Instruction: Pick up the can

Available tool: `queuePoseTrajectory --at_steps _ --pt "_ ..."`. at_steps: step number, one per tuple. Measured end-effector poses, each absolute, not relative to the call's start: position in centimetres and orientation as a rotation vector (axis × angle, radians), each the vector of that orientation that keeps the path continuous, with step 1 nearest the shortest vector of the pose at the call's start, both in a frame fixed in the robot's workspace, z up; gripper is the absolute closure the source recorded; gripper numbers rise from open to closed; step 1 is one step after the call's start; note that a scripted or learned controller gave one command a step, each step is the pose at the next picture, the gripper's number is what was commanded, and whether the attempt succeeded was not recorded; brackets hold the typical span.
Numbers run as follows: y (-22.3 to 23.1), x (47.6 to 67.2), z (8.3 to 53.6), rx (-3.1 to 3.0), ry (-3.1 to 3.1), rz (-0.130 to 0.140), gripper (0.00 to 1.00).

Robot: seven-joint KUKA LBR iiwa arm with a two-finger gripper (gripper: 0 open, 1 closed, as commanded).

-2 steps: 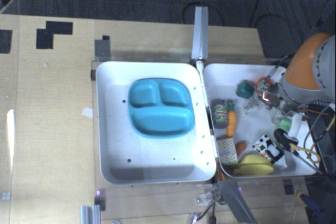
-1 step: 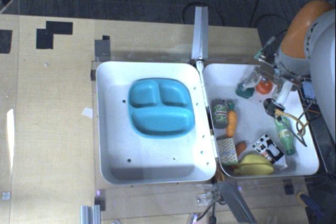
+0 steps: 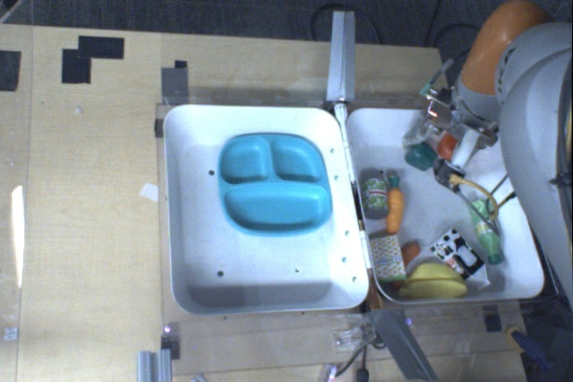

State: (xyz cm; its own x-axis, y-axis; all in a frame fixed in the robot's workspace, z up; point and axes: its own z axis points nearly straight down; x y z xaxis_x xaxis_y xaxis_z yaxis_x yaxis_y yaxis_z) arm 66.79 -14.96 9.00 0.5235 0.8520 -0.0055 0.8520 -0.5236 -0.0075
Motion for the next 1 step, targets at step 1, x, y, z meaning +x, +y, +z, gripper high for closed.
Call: queuePoseTrajectory --at_steps 1 --pt "-13.15 61.20 8.80 -2.805 -1.423 -0.010 0.00"
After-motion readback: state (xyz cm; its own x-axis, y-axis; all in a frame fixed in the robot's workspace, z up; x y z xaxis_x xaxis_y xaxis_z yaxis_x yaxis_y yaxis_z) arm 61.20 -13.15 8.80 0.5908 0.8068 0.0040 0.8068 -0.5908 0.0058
